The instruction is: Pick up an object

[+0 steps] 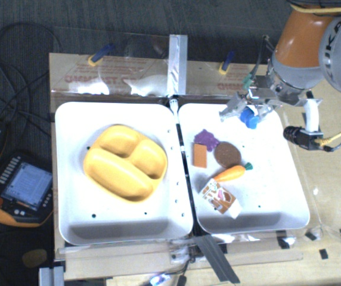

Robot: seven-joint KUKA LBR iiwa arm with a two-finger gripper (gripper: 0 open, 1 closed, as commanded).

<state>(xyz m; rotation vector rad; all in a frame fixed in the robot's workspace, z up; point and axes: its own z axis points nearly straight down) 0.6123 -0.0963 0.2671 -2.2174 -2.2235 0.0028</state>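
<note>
Legible text — none. Faint reddish print runs across the clear plastic sheet point(99, 70) behind the bins, too blurred to read. The small brown-and-white printed carton point(220, 198) in the right white bin point(278, 183) bears markings too small to make out. The lit screen of the orange-edged handheld pendant point(21, 186) shows a display — its characters cannot be read.

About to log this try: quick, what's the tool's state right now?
Tool: over the right bin's far corner with a small blue object at its tip; a grasp cannot be told.
</note>
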